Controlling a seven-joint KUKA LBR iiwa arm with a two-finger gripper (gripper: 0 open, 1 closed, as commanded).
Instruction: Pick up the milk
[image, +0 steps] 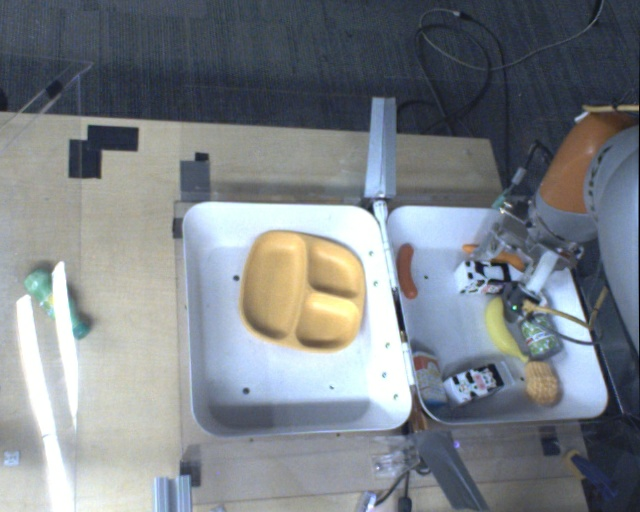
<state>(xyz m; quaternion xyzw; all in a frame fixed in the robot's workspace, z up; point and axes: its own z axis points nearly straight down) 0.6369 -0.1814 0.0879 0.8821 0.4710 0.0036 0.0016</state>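
Approach step, we judge: nothing lifted yet. Right bin (592, 400) is our landmark. Arm (590, 180) leans in over its far right corner, wrist angled down-left. Gripper (515, 265) hangs by a cow-patterned milk carton (478, 278) in the bin's upper middle; we cannot tell its opening. Second patterned carton (473, 383) lies at the bin's near edge. Next: centre over the milk, descend, close.
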